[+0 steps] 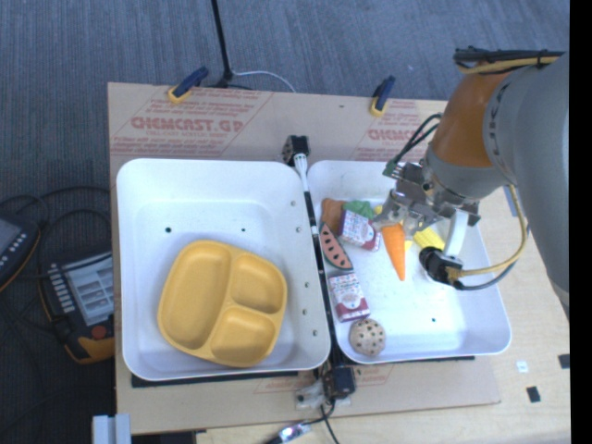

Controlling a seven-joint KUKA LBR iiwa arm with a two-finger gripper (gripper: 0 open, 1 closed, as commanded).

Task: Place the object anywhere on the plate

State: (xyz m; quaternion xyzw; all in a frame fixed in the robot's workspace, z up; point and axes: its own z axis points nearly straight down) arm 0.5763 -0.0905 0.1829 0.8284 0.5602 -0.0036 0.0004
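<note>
The gripper (pixel 404 213) is seen low over the right bin (pixel 462 326), at the end of the grey arm (pixel 518 128) with its orange band, which reaches in from the right. Whether anything is clamped by it cannot be told: the tip is hidden among the toys below the wrist. A carrot (pixel 396 250) is seen directly beneath the gripper, its broad end up against the tip and its point directed toward the near side of the bin. A yellow piece (pixel 427 239) lies just beside the carrot, on its right, partly covered by the wrist.

Left of the carrot, a small red and white packet (pixel 359 228) is seen, with a green item (pixel 362 208) touching its far edge. A watermelon slice (pixel 336 246) is laid along the bin's left wall. Nearer the front, a second packet (pixel 348 295) lies flat, and a speckled tan ball (pixel 366 338) rests just beside it in the near left corner.

The plate (pixel 222 301), yellow and divided into three compartments, is set in the left bin (pixel 148 202), toward its near side. Nothing is borne by it. Both bins are carried on a brown board (pixel 185 123).
</note>
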